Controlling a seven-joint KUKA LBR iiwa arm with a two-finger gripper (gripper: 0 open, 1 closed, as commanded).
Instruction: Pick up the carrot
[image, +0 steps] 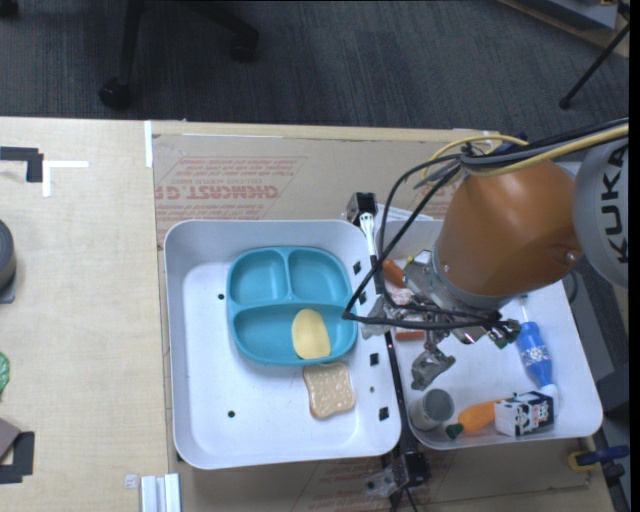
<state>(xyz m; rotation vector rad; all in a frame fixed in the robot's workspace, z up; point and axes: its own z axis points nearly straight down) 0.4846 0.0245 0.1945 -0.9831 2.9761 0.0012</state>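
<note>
right white bin (585, 345) holds the carrot (478, 417), jaws (428, 367) above it

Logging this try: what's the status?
Tool over right bin, nothing seen in it. Carrot lies below it, near front wall. Milk carton touches carrot; grey cup close beside.

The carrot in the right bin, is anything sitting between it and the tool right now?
Nothing lies directly between them. The tool is above the right bin, and the carrot lies lower right of it by the bin's near wall. A grey cup crowds its green end and a small carton its other end.
</note>
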